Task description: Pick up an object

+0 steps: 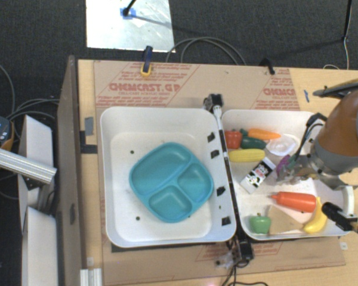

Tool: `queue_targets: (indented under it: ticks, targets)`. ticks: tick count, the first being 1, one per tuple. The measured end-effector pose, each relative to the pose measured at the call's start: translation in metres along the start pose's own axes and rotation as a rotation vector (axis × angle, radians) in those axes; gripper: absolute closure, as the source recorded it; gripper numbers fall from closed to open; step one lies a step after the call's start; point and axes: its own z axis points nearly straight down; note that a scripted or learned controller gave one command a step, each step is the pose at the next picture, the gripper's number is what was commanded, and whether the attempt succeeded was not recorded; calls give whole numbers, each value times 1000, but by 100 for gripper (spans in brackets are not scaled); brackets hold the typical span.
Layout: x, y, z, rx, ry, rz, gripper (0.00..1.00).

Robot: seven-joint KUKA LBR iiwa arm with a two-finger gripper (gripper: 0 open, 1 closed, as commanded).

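the arm [346, 130] comes in from the right & hangs over the right bin [286, 117], wrist tilted down toward the middle of the pile. gripper [295, 167] sits low among the toys, just above the orange carrot-shaped piece [295, 201] & beside the white cup [281, 148]. can't tell if the fingers are open or closed, the wrist body hides them & nothing shows between them, so i wouldn't call anything held.

right bin is crowded: red pepper [232, 139] & green veg [250, 142] at the top w/ a thin orange carrot [264, 134], yellow corn [246, 155] under those, a small black & white box [258, 174] mid-bin, green apple [261, 223] at the near rim, banana [315, 219] near the right corner. looks like all pickables got dumped in one bin so the arm can grab from a heap.

likeliest target, my guess, is the fat orange carrot-shaped piece: it lies flat, long axis roughly left-right across the bin, narrow end pointing left, blunt end touching the banana. a grip across its short width would suit.

left bin [125, 130] holds just a teal divided plate [171, 182], lying flat, turned at an angle to the walls. both bins sit on the cardboard-topped bench [167, 82].
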Motion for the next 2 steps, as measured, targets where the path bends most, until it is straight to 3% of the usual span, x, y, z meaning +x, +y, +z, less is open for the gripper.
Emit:
queue_targets:
  ticks: [1, 2]
  targets:
    - [86, 32, -139, -11, 0, -9, 100]
    - [80, 29, -131, 1, 0, 0, 0]
